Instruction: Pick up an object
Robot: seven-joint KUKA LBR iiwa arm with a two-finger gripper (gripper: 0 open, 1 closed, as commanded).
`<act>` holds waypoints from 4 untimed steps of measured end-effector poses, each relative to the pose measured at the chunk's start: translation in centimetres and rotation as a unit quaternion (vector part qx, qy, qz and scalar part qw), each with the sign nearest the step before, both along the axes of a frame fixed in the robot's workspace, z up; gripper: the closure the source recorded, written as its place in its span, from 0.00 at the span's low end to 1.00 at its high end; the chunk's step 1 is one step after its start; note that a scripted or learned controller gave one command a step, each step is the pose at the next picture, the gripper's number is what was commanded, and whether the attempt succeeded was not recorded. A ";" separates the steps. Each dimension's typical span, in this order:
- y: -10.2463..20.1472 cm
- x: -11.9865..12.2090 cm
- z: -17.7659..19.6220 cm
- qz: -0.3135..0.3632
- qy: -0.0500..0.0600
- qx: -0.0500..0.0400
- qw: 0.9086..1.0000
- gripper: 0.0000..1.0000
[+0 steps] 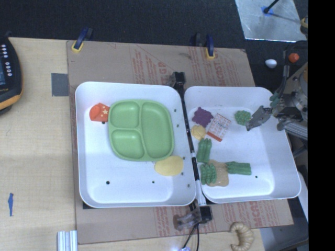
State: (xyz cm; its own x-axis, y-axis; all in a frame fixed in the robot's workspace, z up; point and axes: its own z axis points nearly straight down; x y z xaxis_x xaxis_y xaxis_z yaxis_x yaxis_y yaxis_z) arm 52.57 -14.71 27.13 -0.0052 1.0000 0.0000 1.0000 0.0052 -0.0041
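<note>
From my remote seat I see the pincer (260, 118) as a dark grey, angular metal finger on a pale silvery wrist block, with a thin dark cable and small orange-red knob above it.

Bare right bin (272, 156) floor beyond toys (217, 169)

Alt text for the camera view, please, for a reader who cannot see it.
The claw hovers at the right bin's far right side beside a green broccoli-like toy, with small toys clustered along that bin's left side. The left bin holds a green divided plate, a red toy and a yellow toy.
</note>
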 end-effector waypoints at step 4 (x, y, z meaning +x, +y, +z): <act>-6.5 13.2 -16.6 0.002 -0.003 -0.002 1.000 1.00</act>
State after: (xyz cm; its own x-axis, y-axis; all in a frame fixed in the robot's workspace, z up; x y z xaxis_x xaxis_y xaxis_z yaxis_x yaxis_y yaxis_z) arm 65.80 -21.21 10.56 -0.0089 1.0000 -0.0031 1.0000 0.0089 0.0013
